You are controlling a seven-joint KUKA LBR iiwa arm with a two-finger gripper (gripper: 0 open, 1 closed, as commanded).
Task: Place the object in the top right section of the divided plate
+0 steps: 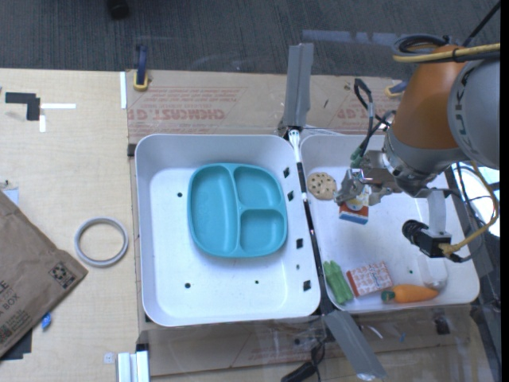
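Divided plate (237, 211) sits mid left bin (159, 293): teal, rounded-rectangle, three sections, one long section on its 9 o'clock side, two smaller ones stacked on the 3 o'clock side. All three sections look bare. Arm (445, 110) comes in from 3 o'clock, orange band above the wrist, gripper (355, 191) hanging over the right bin (457, 289) near that bin's 10 o'clock area. A small carton-like object (355, 208) is right under the fingers: white body, red-orange upper part, blue strip at the bottom edge, tilted slightly. It looks pinched between the fingertips, though the exact contact is hard to make out. At 9 o'clock of the gripper, just beside it, lies a round cookie (321, 185), tan with dark chips. Along the right bin's 6 o'clock edge: a green vegetable piece (337, 282), a red-patterned card box (370, 278) touching it, then a carrot (410, 294). Off-bin at 9 o'clock, a tape ring (101, 240) lies on the bench (64, 165), next to a brown cardboard box (28, 273).
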